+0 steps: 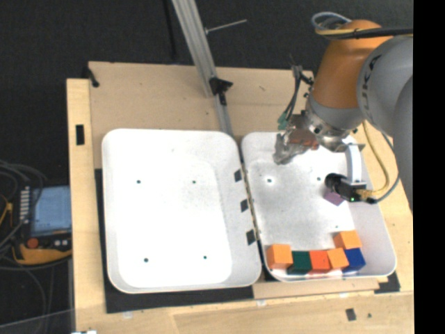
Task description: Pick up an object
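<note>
While I watch the camera view, the gripper point(285, 150) sits over the far-left part of the right bin point(299, 207), close to the rim it shares with the left bin point(167, 207). It's blurred, so I can't tell how wide it's set or whether it has anything.

The arm point(348, 61) comes in from the right, with its orange band above the wrist.

Everything pickable is in the right bin, well apart from the gripper. There's a row along the near wall, left to right:
- orange block point(280, 255)
- green block point(300, 261)
- red-orange block point(319, 260)
- second orange block point(338, 257)
- blue block point(354, 258)

A third orange block point(348, 239) sits just behind the blue block, but I can't tell if they touch. A small purple block point(334, 198) lies alone near the right wall, about mid-bin.
</note>
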Action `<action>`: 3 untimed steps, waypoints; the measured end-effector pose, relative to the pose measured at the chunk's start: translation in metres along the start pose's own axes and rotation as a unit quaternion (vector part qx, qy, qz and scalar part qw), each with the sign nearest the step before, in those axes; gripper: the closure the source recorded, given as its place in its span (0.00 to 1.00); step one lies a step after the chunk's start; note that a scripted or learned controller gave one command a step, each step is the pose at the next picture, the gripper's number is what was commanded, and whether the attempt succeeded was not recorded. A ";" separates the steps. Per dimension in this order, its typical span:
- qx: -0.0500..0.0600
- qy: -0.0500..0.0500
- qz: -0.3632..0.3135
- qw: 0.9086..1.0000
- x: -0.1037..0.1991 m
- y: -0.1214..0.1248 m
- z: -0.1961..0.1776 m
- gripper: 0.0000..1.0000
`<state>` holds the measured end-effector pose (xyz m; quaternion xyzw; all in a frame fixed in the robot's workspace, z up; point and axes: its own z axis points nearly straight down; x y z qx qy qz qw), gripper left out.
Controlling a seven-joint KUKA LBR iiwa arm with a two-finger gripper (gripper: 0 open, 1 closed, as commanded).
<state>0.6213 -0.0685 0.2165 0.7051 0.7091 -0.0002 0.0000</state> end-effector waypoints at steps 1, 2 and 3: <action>0.000 0.001 -0.001 1.000 0.047 -0.005 -0.012 1.00; 0.000 0.002 -0.001 1.000 0.098 -0.015 -0.024 1.00; -0.002 0.001 -0.001 1.000 0.145 -0.022 -0.031 1.00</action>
